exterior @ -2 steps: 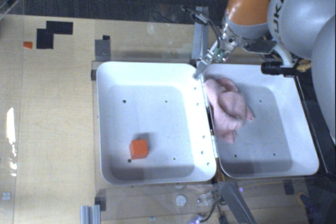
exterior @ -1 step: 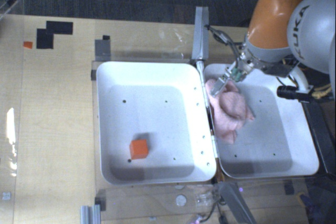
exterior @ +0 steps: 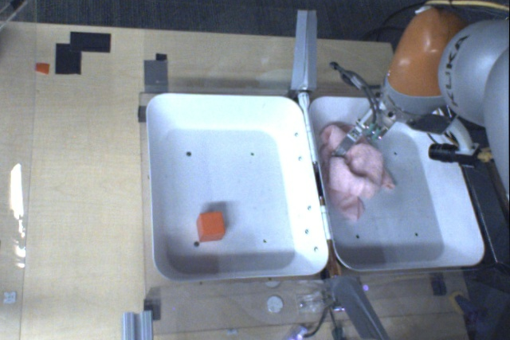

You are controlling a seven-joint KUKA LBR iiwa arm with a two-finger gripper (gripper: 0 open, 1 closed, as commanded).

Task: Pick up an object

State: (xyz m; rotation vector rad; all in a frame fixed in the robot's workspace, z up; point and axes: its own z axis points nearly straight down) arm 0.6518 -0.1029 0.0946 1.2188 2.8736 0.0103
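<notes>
The table (exterior: pixel 80 195) carries two white bins, split by a grey divider bar (exterior: pixel 304 52). The left bin (exterior: pixel 171 171) has wide open floor around a small orange block (exterior: pixel 211 226) near its front edge. Right of the bar, the right bin (exterior: pixel 446 251) holds a pink soft toy (exterior: pixel 355 171) against its left wall. The arm (exterior: pixel 470 68) shows part of "KUKA". The end effector (exterior: pixel 352 141) touches the toy's top; I cannot tell its grip.

- Two shallow white bins (exterior: pixel 227 111) are counted, set side by side on the bench.
- One orange block (exterior: pixel 211 226) is seen in the left bin.
- One pink soft item (exterior: pixel 356 171) is seen in the right bin.
- One gripper (exterior: pixel 357 136) is counted.
</notes>
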